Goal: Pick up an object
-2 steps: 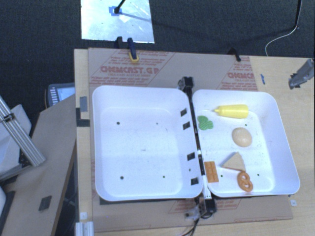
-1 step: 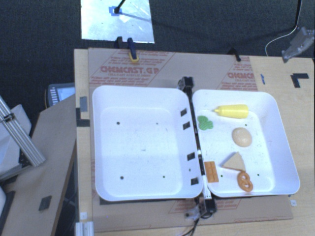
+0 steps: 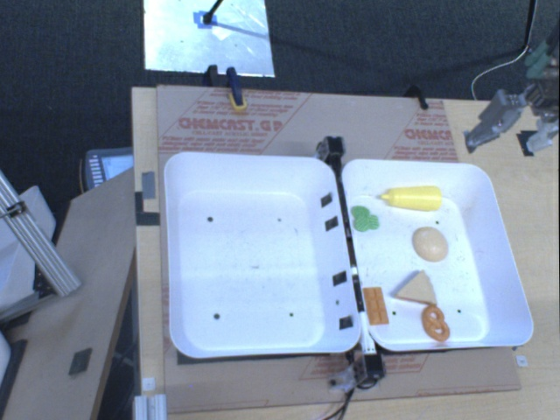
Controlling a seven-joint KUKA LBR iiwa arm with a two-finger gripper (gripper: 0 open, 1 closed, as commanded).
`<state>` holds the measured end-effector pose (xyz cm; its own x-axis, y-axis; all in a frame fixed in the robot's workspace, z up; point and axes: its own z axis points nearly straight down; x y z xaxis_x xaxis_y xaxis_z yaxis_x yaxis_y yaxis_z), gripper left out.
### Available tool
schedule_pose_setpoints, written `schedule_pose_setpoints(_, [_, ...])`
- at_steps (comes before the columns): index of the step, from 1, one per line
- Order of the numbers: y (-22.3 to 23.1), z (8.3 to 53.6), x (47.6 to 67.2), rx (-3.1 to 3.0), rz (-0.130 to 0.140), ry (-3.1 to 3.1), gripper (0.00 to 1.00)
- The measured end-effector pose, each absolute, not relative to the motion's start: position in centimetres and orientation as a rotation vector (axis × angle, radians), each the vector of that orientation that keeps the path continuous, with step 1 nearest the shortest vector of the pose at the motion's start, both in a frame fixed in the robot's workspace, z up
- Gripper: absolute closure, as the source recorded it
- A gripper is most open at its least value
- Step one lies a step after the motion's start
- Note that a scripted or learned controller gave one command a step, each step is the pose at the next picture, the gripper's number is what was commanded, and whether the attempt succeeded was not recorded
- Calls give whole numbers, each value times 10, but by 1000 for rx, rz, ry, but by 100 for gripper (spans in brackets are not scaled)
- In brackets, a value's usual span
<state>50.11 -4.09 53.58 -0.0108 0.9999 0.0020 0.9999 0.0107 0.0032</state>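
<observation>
The right bin (image 3: 499, 234) holds several small items: a yellow squeeze bottle (image 3: 413, 199) lying on its side at the back, a green leafy piece (image 3: 365, 219), a beige egg-shaped piece (image 3: 430, 243), a tan wedge (image 3: 418, 287), an orange cracker (image 3: 374, 305) and a brown pretzel (image 3: 435, 323). My gripper (image 3: 501, 143) hangs at the far right, above the bench behind the right bin's back corner. Its two fingers stand apart, open, with nothing between them. It is well clear of all the items.
The left bin (image 3: 175, 234) sits beside the right one, joined along a black-clipped divider (image 3: 343, 234). A shiny metal sheet (image 3: 208, 24) lies behind the bench. A blue and yellow clamp (image 3: 234, 90) grips the cardboard's back edge. An aluminium rail (image 3: 31, 234) stands at left.
</observation>
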Motion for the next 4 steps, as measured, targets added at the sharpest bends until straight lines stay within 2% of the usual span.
schedule_pose_setpoints(1, [29,535,486,2208,5,2235,0])
schedule_pose_setpoints(3, [174,535,486,2210,5,2234,0])
schedule_pose_setpoints(4, [238,488,485,2212,-4,2235,0])
